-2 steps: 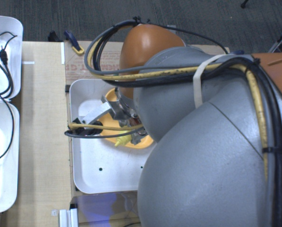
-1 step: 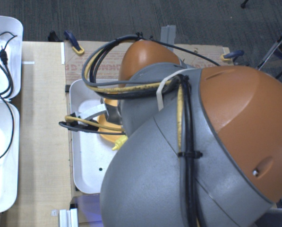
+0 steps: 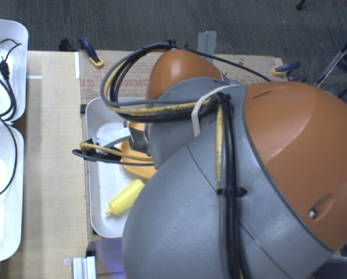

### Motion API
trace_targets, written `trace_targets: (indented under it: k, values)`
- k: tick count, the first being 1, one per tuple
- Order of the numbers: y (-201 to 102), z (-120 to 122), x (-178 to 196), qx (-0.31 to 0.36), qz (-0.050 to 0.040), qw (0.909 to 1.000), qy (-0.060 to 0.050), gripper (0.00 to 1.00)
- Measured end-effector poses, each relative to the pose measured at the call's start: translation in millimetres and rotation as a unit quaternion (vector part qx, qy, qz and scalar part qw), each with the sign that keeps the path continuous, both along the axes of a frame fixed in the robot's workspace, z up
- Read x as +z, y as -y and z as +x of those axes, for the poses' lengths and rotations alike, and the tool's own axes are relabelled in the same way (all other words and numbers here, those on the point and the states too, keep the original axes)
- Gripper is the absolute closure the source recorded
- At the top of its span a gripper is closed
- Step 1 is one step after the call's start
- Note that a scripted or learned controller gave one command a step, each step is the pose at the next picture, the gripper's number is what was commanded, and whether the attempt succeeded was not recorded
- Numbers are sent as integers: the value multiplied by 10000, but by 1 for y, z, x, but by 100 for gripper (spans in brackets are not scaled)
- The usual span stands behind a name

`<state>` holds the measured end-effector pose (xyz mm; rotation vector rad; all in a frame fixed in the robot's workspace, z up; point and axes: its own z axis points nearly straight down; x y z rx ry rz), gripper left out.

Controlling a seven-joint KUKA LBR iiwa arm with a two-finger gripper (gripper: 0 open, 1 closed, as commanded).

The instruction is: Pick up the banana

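Grey arm (image 3: 219, 214) over bin (image 3: 95, 173), yellow bottle (image 3: 125, 197)

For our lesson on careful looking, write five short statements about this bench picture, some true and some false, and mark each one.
1. The arm covers much of the bin below it. True.
2. A yellow bottle lies in that bin. True.
3. The bottle stands upright. False: it lies on its side.
4. Black cables loop over the arm. True.
5. The bench is blue metal. False: it is pale wood.
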<state>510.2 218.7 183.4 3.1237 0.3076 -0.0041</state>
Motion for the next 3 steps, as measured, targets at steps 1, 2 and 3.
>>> trace_targets:
  k: [1, 2, 3]
  values:
    - [75, 51, -74, 79, 3, 10000, -50, 0]
    - [106, 109, -95, 761, 84, 9969, -154, 0]
    - [43, 112, -96, 1576, -52, 9875, -89, 0]
